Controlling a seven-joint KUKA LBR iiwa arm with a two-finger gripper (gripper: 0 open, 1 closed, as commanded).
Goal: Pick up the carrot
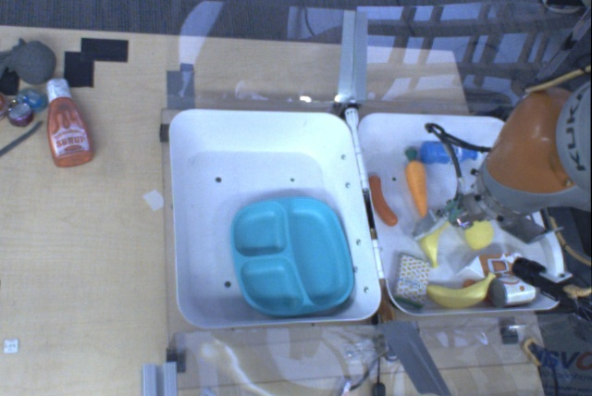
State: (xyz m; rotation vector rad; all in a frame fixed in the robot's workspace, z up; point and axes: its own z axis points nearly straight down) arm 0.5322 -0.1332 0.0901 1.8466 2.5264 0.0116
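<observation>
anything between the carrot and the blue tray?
Yes, in the camera view: going left from the carrot come a red-orange sausage-shaped piece on the right bin's floor, then the two bins' adjoining walls, before the blue tray.

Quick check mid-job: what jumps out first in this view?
The blue tray lies in the left bin. The arm's orange band hangs over the crowded right bin, where the carrot lies near the top, left of the arm. A red bottle lies on the bench far left.

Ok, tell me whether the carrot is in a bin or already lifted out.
In the bin. The carrot lies flat on the right bin's floor, beside the red sausage.
</observation>
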